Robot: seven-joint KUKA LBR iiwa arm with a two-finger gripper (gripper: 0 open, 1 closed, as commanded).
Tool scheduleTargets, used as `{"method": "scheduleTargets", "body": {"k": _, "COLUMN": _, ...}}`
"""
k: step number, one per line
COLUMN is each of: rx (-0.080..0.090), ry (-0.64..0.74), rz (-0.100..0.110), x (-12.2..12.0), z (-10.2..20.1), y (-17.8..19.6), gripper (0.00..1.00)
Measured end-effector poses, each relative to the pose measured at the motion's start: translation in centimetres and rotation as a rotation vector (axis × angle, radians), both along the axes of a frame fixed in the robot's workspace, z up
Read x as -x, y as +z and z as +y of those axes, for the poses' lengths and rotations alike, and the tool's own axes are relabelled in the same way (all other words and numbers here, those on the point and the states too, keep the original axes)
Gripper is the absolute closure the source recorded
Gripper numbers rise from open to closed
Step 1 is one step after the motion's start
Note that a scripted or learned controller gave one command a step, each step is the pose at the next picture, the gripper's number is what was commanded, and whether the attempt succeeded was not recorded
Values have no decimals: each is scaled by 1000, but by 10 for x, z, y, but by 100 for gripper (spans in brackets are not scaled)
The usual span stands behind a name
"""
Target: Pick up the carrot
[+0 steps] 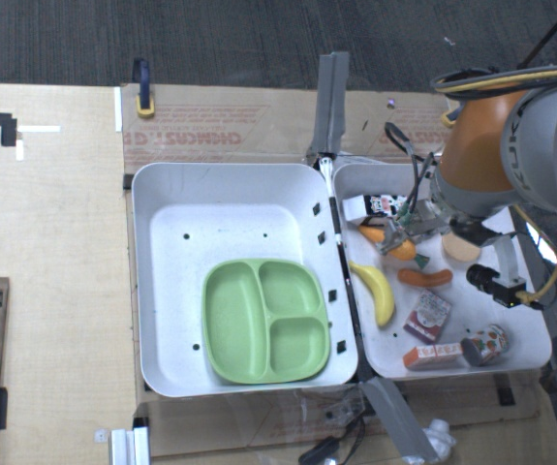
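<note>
Gripper (401,232) down right on the carrot (397,248)

Can't tell if it's actually grabbing. Banana (378,292) sits just below-left of it, hot dog (424,278) just below-right.

The grey arm with its orange band (486,153) reaches in from the right, its two-finger tool (401,232) angled down low.

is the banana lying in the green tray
No, the banana lies in the right bin beside the other food items, while the green tray sits in the left bin.
</note>
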State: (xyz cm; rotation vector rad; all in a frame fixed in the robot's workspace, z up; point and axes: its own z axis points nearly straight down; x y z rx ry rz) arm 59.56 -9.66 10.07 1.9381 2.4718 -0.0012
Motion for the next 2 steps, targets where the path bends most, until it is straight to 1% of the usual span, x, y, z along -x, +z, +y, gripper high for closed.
{"method": "scheduleTargets", "body": {"k": 1, "rx": 0, "ry": -130, "rz": 2, "x": 45, "z": 55, "y": 90, "gripper": 100}}
{"method": "scheduleTargets", "body": {"k": 2, "rx": 1, "ry": -247, "rz": 3, "x": 19, "z": 94, "y": 90, "gripper": 100}}
